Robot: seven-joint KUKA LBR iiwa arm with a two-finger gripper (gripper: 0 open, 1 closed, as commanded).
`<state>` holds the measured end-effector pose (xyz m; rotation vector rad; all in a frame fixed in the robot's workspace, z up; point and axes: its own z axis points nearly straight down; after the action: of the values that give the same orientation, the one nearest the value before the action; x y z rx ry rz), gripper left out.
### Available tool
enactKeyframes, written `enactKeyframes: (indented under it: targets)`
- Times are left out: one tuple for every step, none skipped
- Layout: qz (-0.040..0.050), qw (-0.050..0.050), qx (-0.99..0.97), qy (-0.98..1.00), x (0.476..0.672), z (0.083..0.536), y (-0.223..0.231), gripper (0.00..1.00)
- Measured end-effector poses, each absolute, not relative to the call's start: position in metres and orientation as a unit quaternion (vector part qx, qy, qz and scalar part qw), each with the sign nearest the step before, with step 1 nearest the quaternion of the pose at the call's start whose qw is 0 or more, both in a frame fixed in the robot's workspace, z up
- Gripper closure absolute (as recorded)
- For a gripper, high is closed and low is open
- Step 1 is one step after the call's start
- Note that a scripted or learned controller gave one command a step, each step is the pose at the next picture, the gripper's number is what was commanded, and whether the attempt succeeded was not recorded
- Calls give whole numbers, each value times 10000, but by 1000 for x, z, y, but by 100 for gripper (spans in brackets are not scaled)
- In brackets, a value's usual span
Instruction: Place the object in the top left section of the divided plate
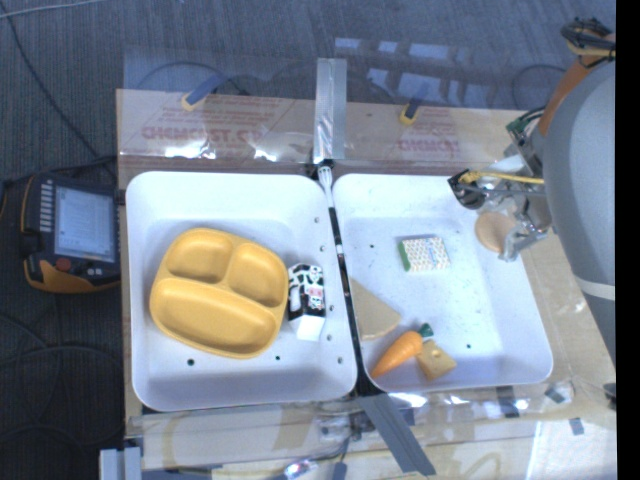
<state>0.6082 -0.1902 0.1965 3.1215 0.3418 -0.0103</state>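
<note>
Nearest, a toy carrot (398,351) and a tan block (436,361) are seen in the right bin (480,303). The yellow divided plate (215,293) is set in the left bin (170,380), a black-and-white carton (307,290) just beside its right edge. The gripper (515,233) is held over the right bin's far right side; its opening and hold cannot be told.

Plate (218,290) yellow, carrot (397,353) orange (green top), toy (308,293) blotched black-and-white.
</note>
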Motion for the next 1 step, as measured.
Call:
enactKeyframes:
  targets:
    - [-30,10,9937,1120,650,150,-223,100]
